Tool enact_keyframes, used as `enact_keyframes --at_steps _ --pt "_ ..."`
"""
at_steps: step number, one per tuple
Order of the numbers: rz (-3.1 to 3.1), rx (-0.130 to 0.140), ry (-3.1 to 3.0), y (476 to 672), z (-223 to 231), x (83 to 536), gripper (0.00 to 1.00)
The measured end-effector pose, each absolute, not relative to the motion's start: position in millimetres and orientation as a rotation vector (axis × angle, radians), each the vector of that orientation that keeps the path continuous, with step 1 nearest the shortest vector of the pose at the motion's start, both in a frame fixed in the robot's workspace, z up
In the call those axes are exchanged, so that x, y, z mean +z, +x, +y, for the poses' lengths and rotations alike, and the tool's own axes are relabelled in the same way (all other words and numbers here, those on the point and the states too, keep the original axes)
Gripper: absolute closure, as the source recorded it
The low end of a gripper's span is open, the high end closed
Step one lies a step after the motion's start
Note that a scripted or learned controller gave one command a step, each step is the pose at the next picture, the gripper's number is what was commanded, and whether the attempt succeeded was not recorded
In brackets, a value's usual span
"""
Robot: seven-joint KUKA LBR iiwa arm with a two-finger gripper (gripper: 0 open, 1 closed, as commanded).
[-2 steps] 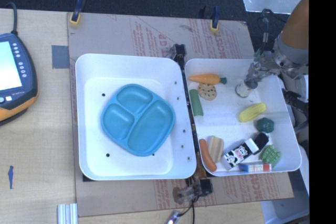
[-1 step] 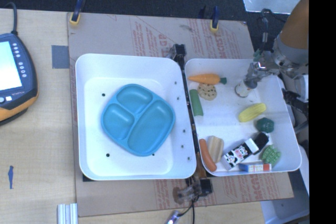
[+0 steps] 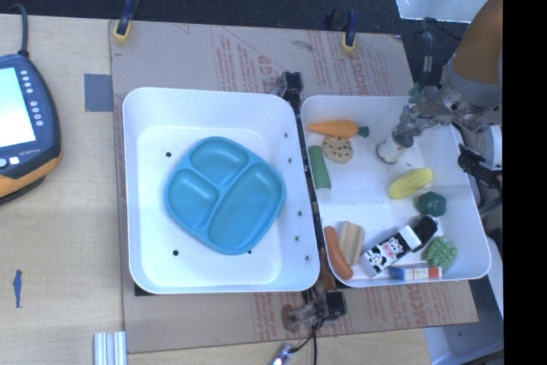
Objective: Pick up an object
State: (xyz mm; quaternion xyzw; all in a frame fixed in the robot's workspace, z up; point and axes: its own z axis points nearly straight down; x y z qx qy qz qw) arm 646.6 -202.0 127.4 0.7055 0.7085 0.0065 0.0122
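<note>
- The gripper point(image 3: 402, 135) is low in the right bin point(image 3: 479, 228), near its far edge, right over a small pale round thing point(image 3: 389, 153); whether it is open, closed or gripping that thing cannot be told from above.
- Nothing is seen lifted clear of the bin floor, so the pick looks not yet done; judged from this, the grasp and the lift are both left.
- The likely target is the pale round thing, which sits just under the gripper, between the cookie point(image 3: 338, 150) and the corn point(image 3: 410, 183).
- Others in the right bin: a carrot point(image 3: 333, 129) by the far wall, a green stick point(image 3: 319, 167) along the left wall, a dark green lump point(image 3: 432, 203), a sausage point(image 3: 337, 253), a tan wedge point(image 3: 350, 240), a cow-print box point(image 3: 400, 246), a green ridged piece point(image 3: 441, 253) and a tube point(image 3: 415, 273).
- The corn is nearest and could be nudged; the rest lie well apart from the gripper.
- The left bin point(image 3: 145, 111) bears a blue plate point(image 3: 224, 195).
- A pendant point(image 3: 24, 124) lies at the bench's left.
</note>
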Motion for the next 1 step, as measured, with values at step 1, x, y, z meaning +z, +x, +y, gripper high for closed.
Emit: enact_keyframes --at_steps 1 --pt "2.227 -0.001 2.217 656.8 -211.2 179.6 1.00"
